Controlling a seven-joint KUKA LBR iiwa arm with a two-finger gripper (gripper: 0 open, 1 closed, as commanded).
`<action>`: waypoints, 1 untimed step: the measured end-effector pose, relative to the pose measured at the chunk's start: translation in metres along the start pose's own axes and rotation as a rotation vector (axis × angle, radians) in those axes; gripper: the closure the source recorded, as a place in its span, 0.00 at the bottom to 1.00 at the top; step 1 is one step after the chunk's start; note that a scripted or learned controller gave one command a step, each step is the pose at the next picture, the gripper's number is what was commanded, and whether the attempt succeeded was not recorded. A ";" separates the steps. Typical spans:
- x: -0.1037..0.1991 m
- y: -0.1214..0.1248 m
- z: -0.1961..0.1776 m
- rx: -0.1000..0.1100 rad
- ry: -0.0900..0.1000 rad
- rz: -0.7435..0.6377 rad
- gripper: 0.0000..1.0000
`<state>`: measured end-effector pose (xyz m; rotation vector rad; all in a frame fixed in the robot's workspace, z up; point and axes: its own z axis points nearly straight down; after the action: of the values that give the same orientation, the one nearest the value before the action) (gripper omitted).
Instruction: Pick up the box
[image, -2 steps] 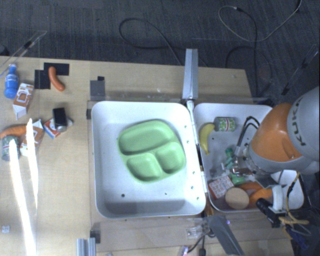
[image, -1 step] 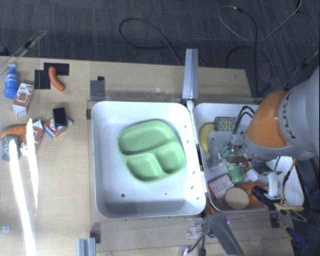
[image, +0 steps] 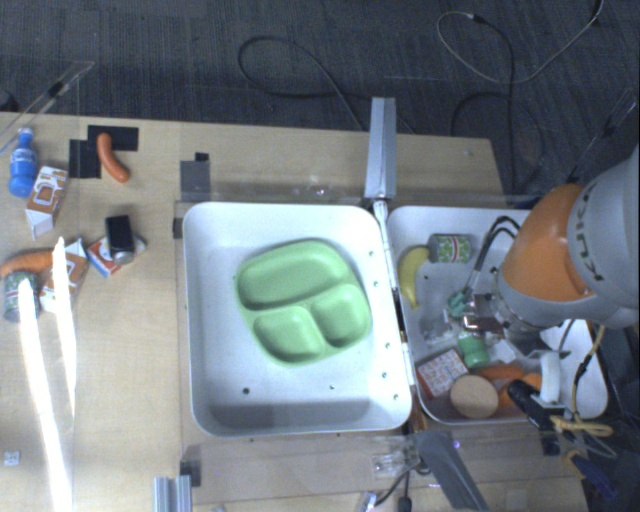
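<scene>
The box (image: 441, 374), patterned red and white, lies flat in the right bin (image: 405, 225) near its 7 o'clock corner; the claw (image: 478, 318) hangs just beside it at 1 o'clock; its state cannot be told.

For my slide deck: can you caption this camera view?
Robot arm reaches into the right bin beside a box, banana and can; a green tray sits left.
</scene>
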<state>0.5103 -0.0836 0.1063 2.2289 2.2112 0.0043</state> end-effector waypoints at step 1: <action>0.008 -0.002 -0.079 -0.002 -0.001 0.016 0.00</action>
<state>0.5078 -0.0752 0.1853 2.2453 2.1911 0.0056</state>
